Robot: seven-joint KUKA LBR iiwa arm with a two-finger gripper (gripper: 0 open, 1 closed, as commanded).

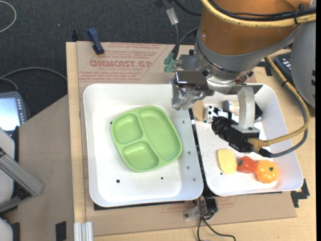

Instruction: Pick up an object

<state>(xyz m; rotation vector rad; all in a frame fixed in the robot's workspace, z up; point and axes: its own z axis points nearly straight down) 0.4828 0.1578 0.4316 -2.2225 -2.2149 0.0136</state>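
Observation:
My gripper (181, 98) hangs below the big orange-banded wrist, over the wall between the two bins, at the back. In the right bin lie a pale yellow piece (226, 160), a small red vegetable (246, 164) and an orange pepper (267, 171), side by side near the front. They are well in front of the gripper and nothing touches them. A small black-and-white thing (212, 111) with a tan piece (199, 112) beside it lies just right of the gripper, partly hidden by the wrist. I see nothing held in the gripper.
A light green divided plate (145, 137) lies in the middle of the left bin (95, 114). The right bin (288, 154) has the robot's cable looping over its right side. A blue clamp (95, 40) sits at the board's back left corner.

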